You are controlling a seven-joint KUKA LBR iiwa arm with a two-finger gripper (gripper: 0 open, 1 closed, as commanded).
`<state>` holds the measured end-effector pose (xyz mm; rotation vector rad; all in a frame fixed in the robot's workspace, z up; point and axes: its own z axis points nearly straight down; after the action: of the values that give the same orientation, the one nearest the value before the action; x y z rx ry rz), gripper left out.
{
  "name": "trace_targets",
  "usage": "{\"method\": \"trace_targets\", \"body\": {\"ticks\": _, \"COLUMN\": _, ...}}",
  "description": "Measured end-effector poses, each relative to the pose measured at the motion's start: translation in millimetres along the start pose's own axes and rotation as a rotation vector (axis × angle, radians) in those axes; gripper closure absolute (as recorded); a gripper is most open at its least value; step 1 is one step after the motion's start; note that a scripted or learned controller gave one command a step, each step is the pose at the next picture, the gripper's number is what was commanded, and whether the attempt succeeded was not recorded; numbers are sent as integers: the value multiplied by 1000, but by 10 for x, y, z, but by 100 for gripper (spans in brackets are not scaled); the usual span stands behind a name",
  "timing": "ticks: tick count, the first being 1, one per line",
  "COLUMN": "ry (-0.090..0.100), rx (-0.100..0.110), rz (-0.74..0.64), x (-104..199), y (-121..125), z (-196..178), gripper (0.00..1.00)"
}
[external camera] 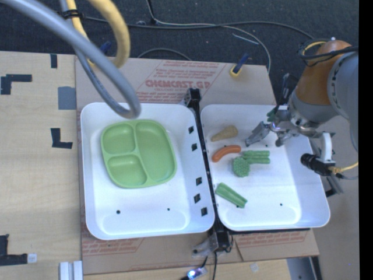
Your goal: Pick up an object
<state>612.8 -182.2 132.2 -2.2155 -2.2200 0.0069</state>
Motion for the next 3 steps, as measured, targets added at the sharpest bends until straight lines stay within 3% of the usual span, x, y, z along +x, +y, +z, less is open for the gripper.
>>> {"method": "trace_targets", "body": {"ticks": 1, "ry": -3, "rx": -6, "rz": 0, "x": 6, "y": 3, "z": 499, "gripper": 0}}
{"method": "trace_targets", "body": {"ticks": 2, "ry": -5, "rx": -10, "rz": 0, "x": 1, "y": 16, "z": 358, "gripper": 100}}
{"method": "trace_targets", "body": {"ticks": 3, "ry": -2, "rx": -10, "rz": 2, "x": -55, "y": 16, "z": -258, "gripper": 100}}
